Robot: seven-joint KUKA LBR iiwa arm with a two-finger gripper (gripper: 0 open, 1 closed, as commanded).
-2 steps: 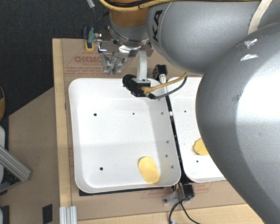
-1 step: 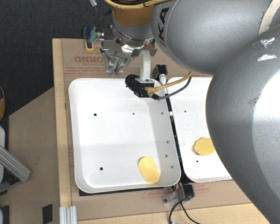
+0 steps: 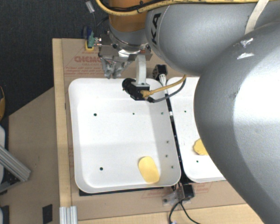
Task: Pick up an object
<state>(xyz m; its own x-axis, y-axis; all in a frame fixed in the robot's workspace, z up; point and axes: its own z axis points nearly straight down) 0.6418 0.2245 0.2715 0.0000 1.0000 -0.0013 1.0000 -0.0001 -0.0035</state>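
Nearest the camera, a yellow oval [image 3: 148, 169] lies flat in the left bin [image 3: 84, 125], close to that bin's near right corner and apart from its walls. A second yellow piece [image 3: 199, 147] sits in the right bin [image 3: 196, 171], partly hidden by the arm [image 3: 233, 101].

Farther back, the gripper [image 3: 113, 69] hangs over the far rim of the left bin, well apart from both yellow things. Nothing shows between its fingers (whether they are spread or pressed together I cannot tell at this angle). A black cable fitting [image 3: 135, 90] hangs just beside it.

By my judgement the pick has not begun: this is the approach. The next move calls for travel toward the near side of the left bin, centring over the oval, then a straight descent, since the oval lies low and flat.
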